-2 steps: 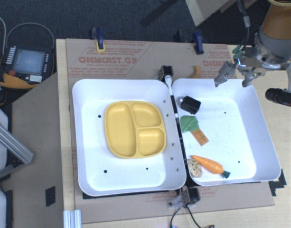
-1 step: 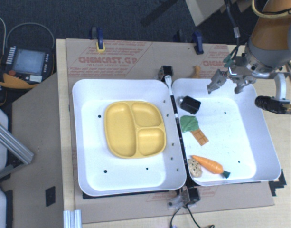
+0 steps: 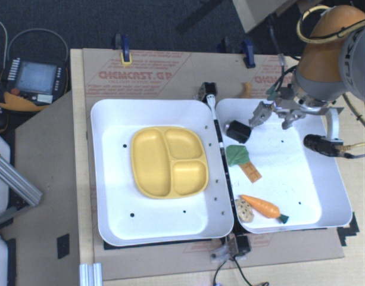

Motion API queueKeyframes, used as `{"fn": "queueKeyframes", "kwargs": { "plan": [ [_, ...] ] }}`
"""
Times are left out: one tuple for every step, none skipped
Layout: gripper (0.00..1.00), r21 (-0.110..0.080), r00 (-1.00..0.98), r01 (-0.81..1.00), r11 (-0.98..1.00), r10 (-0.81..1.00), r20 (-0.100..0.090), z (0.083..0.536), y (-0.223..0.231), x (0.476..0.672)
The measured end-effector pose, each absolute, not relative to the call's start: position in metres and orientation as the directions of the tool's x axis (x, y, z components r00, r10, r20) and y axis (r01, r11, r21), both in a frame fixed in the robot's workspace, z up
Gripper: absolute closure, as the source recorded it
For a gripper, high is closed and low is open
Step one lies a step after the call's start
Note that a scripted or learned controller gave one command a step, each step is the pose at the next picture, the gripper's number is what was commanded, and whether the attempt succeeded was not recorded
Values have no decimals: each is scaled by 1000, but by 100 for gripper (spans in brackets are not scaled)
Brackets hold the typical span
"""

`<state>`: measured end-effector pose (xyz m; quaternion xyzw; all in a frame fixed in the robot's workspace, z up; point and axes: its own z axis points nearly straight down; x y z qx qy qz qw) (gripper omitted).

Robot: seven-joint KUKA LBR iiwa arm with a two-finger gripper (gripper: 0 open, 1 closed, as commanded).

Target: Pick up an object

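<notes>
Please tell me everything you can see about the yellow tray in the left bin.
The yellow tray looks like smooth moulded plastic, squarish with rounded corners. It has three compartments: one long one on the view's left and two smaller ones on the right, one above the other. All three hold nothing. It lies flat and right side up, turned slightly, near the middle of the left bin, resting on that bin's floor. Nothing else touches it.

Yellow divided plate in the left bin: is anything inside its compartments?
The yellow three-compartment plastic plate shows bare yellow in all three compartments. It lies flat in the left shallow white bin; the bin floor under it is covered, so nothing there can be checked.
</notes>
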<state>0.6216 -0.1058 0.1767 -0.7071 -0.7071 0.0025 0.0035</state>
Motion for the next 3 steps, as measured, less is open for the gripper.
{"fn": "queueKeyframes", "kwargs": {
  "plan": [
    [0,-8,0,1000,0,1000,2,121,-100,612],
    [100,1,1,1000,-1,1000,0,136,-101,614],
    [100,6,1,1000,-1,1000,-2,191,-109,609]
  ]
}}
